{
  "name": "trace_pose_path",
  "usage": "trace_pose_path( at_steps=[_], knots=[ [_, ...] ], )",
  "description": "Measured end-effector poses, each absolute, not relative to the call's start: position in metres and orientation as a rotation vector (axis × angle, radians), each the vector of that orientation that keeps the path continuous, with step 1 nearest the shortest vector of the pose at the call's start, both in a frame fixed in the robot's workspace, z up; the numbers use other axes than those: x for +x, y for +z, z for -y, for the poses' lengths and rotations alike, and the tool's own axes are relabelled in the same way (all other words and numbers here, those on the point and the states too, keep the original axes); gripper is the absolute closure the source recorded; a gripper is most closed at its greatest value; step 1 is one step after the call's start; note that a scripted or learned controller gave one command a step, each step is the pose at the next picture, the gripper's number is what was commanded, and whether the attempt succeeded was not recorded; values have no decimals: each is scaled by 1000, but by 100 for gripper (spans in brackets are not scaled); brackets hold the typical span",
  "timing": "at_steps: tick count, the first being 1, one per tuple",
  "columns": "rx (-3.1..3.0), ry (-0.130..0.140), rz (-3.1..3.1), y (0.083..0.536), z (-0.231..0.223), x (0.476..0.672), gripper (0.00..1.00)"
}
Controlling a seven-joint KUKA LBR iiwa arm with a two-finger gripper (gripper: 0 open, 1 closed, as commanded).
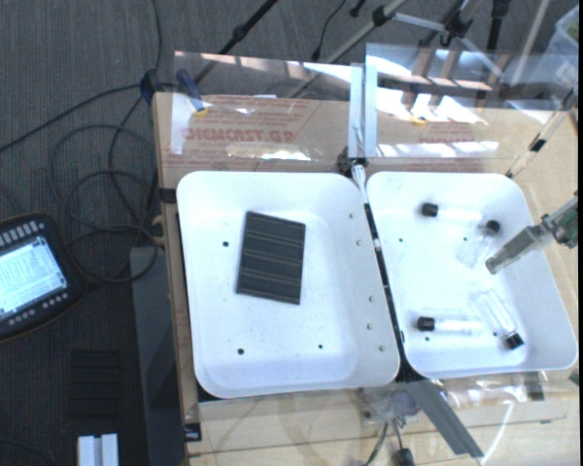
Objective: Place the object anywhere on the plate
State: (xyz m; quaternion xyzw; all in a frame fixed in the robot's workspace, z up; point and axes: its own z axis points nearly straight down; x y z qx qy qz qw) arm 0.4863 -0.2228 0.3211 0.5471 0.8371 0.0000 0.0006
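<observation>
Camera view is showing, nearest, two clear plastic vials with black caps [452,325] [496,314] lying in the right shallow white bin [549,357], on the near side of the gripper's tip. Farther back, the slim grey gripper [496,262] is reaching in from the right; whether it is open or closed cannot be told. A third clear capped vial [474,249] is lying just beside its tip. Well off to the tip's left, the dark grey ribbed rectangular plate [272,257] is resting in the left white bin [204,357]. Beyond the tip, a small black-capped piece [428,209] is sitting.
</observation>
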Motion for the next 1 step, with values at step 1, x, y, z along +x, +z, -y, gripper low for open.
trace_pose_path(
  at_steps=[1],
  knots=[
    [1716, 0, -2629, 330, 222, 488, 100]
  ],
)
